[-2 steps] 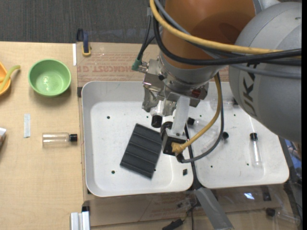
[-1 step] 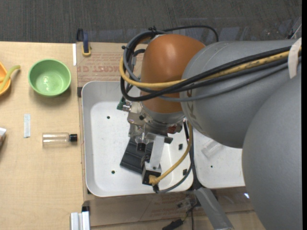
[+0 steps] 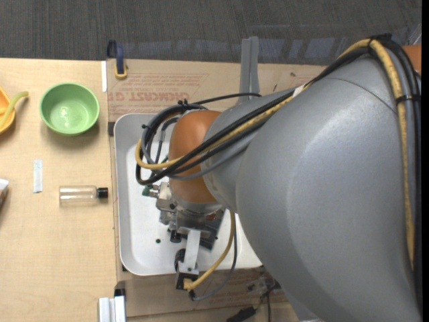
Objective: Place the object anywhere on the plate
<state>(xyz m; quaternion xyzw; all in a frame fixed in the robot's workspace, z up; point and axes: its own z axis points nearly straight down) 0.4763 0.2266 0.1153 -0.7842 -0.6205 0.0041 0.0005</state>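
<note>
Over the white bin (image 3: 127, 247), the arm (image 3: 194, 159) is being held low; whether its grip is open or closed cannot be told, nor where the object is lying. If the small dark piece (image 3: 158, 240) on the bin floor is being sought, it is likely light and stiff, best pinched across its middle.

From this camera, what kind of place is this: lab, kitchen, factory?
Most likely a robotics lab bench: a cabled grey arm reaching over a shallow white bin, test props like a green bowl and clear bottle on a wooden top, office carpet behind.
</note>
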